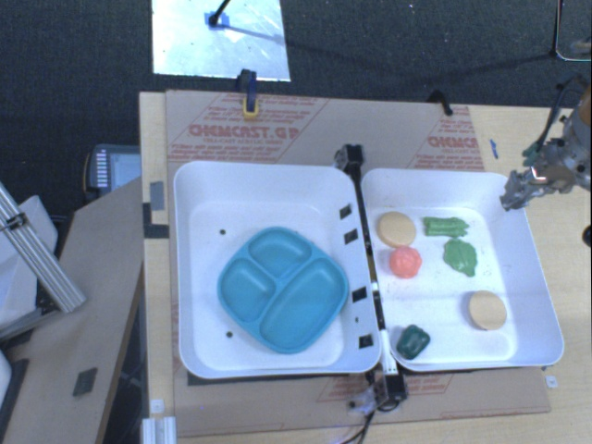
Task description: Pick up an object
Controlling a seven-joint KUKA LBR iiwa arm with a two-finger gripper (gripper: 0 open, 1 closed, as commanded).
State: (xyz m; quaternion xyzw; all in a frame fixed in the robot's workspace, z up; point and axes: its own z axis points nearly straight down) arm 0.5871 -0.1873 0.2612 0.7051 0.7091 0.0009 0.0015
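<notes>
The right bin (527, 248) holds several small food-like objects: a tan round piece (396, 228), a green bar (446, 226), a pink round piece (405, 262), a green leafy piece (460, 255), a tan disc (487, 310) and a dark green piece (413, 341). My gripper (518, 192) hangs over the bin's upper right corner, above its rim and away from all of them. Nothing sits between its fingers as far as the view shows.
The left bin (199, 202) carries a blue divided plate (281, 288). Black clips (351, 160) run along the seam between the bins. A cardboard sheet (277, 123) lies under both bins. A shiny metal plate (220, 26) lies at the back.
</notes>
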